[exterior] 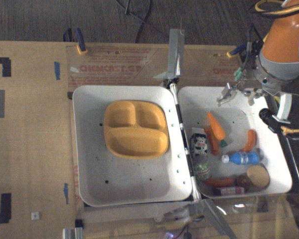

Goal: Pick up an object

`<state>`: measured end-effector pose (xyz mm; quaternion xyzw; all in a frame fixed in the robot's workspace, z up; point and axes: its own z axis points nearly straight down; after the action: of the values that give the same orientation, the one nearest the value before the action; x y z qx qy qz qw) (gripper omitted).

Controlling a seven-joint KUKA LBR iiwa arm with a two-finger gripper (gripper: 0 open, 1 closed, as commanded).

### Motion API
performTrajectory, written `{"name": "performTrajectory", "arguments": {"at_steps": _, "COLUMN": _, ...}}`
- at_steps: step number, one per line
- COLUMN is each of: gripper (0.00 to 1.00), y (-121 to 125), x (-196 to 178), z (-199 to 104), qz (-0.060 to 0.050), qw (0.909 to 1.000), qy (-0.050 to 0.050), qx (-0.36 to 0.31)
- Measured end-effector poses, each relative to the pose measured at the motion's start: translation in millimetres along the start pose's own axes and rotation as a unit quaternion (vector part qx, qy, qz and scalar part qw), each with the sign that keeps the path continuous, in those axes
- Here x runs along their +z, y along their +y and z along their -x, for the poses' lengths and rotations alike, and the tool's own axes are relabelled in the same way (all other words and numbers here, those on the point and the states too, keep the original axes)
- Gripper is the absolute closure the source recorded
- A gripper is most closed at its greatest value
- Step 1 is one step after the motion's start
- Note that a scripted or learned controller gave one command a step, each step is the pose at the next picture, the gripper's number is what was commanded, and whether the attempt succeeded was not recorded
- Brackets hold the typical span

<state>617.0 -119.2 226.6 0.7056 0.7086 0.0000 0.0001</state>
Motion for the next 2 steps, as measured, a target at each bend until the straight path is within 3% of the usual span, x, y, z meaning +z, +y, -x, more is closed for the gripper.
{"name": "performTrajectory", "arguments": {"at_steps": 1, "gripper": 0.0, "y": -40.3, "x": 11.4, "z": -5.6, "qz": 0.0, "qw": 0.9992, "qy": 0.0, "qx": -0.04}}
{"name": "performTrajectory", "arguments": {"at_steps": 2, "gripper": 0.0, "y": -28.4, "x": 123.0, "z": -16.9, "qz": 0.0, "qw": 1.0, "qy": 0.0, "qx": -0.001}}
